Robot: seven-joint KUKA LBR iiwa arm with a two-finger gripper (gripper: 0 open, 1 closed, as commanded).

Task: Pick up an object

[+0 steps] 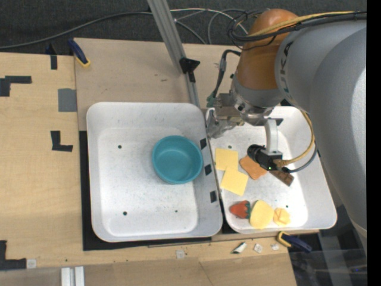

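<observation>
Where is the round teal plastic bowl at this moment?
The round teal plastic bowl sits in the left white bin, near its right wall, toward the divider between both bins.

A large robot arm (333,76) with a smooth, rounded light-grey casing is showing a glossy orange band (262,52) above its wrist. Below the band, a grey metal wrist block (229,113) is sitting, with small fittings on its face. Thin black cables (226,58) are looping alongside the band, and a yellowish cable (308,139) is curving beneath the wrist.
</observation>
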